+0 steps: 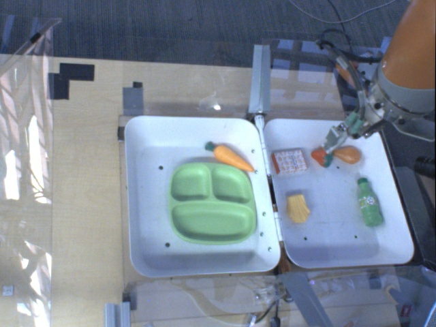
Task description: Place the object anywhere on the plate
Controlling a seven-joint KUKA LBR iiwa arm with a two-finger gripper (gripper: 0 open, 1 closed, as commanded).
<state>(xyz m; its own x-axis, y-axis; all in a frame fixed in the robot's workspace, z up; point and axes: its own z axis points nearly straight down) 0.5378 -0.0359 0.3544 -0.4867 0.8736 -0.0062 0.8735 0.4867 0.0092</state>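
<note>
Camera view, from above the bench at a slant: two shallow white bins sit side by side, the left bin [139, 182] holding a green plate [212, 203] with three compartments, the right bin [395, 247] holding a scatter of small items. A toy carrot [231, 157] lies in the left bin at about one o'clock from the plate, its orange tip touching or just overlapping the plate's rim, its green stem pointing away toward ten o'clock. The grey arm [409, 53] with its orange band enters at the frame's two o'clock, and the gripper [335, 145] hangs low over the upper part of the right bin, just beside a small orange-and-red object [346, 155]; whether it is open, closed or holding anything cannot be told at this size. At nine o'clock from that object lies a pink, waffle-patterned square block [289, 161]. A yellow piece [298, 208] rests near the bin's centre, at six o'clock from the block. A green bottle [370, 201] lies on its side toward the bin's three o'clock edge, cap pointing up-frame.
</note>
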